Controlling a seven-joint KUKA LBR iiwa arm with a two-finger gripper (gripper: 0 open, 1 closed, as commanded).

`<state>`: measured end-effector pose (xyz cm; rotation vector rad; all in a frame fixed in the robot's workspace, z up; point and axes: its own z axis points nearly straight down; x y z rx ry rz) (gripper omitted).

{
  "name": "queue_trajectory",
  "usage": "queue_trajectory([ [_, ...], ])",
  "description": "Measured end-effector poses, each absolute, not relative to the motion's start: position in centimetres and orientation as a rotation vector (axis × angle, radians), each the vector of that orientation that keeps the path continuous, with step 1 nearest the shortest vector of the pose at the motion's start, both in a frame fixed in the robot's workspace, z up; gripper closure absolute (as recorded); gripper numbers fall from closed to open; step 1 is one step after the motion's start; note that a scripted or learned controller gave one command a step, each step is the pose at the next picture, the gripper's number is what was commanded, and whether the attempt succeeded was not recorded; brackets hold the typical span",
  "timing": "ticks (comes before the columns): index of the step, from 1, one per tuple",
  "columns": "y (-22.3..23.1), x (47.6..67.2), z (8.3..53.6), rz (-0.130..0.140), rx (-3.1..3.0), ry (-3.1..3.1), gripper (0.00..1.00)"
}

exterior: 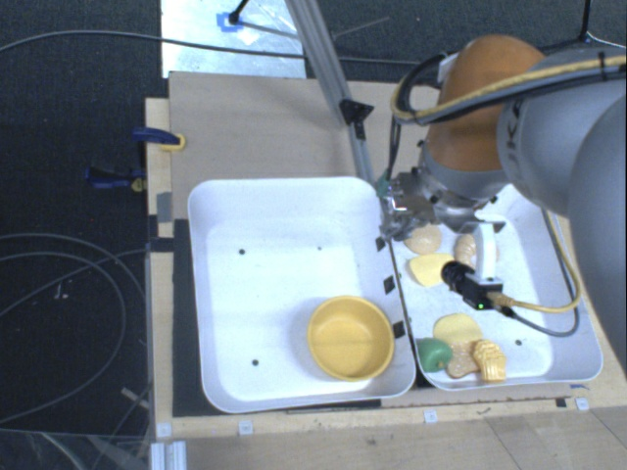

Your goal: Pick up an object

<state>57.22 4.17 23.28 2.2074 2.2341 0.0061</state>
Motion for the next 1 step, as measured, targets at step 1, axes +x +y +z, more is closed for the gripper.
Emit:
queue_trajectory([
  [1, 9.03, 60.62, 23.82, 0.008, 2.208, 2.232, 1.0],
])
